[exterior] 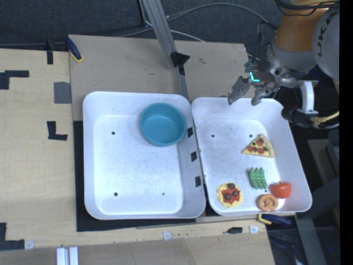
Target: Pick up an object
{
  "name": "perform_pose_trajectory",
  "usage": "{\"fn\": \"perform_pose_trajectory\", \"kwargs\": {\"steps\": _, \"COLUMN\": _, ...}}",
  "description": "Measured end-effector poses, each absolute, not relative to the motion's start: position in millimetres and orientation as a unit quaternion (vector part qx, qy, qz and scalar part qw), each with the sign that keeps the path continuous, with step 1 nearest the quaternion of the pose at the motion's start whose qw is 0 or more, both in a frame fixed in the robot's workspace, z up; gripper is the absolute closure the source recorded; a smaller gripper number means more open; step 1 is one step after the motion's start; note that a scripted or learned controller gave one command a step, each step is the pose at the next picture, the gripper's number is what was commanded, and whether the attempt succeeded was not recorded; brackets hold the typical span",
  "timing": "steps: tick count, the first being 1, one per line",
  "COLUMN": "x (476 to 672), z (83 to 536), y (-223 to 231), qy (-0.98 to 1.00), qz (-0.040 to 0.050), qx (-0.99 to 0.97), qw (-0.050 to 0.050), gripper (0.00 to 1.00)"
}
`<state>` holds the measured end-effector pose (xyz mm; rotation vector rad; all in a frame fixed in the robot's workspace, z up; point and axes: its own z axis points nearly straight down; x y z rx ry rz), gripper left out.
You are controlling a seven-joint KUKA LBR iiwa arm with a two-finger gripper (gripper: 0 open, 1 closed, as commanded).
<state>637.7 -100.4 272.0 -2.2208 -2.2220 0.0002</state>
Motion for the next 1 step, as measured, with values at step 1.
{"fn": "perform_pose_trajectory", "kwargs": {"steps": 1, "x": 637.7, "z": 272.0, "y": -100.4, "qy": -0.707, "qz": 0.0001, "qx": -0.707, "qw": 0.000, "gripper": 0.00}}
